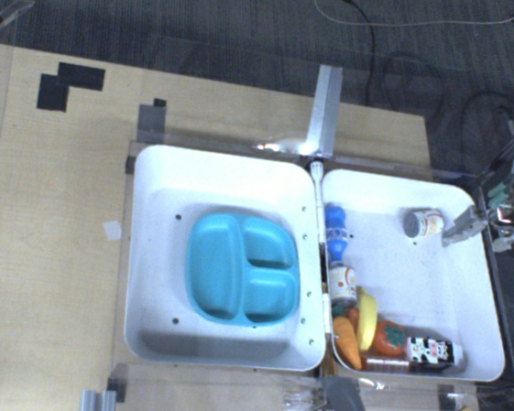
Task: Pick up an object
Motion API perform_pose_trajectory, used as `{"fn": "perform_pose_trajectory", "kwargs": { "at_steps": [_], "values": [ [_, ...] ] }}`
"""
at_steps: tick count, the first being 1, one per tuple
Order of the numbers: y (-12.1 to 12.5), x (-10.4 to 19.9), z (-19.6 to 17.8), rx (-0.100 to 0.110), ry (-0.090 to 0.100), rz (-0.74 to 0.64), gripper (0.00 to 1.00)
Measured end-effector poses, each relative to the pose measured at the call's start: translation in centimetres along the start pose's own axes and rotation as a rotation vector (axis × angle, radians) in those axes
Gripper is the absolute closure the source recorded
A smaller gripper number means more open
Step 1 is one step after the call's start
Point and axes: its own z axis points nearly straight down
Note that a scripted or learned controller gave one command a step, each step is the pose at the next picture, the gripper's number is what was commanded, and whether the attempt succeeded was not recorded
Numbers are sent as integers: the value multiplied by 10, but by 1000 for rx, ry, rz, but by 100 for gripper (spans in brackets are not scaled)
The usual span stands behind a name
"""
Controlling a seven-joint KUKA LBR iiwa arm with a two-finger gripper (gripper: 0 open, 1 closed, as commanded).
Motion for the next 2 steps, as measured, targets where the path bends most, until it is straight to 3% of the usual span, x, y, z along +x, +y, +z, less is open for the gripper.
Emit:
{"fn": "perform_pose_trajectory", "kwargs": {
  "at_steps": [1, 2],
  "values": [
    [32, -12, 145, 1, 1, -93, 0],
    [47, -21, 113, -2, 0, -116, 0]
  ]
}}
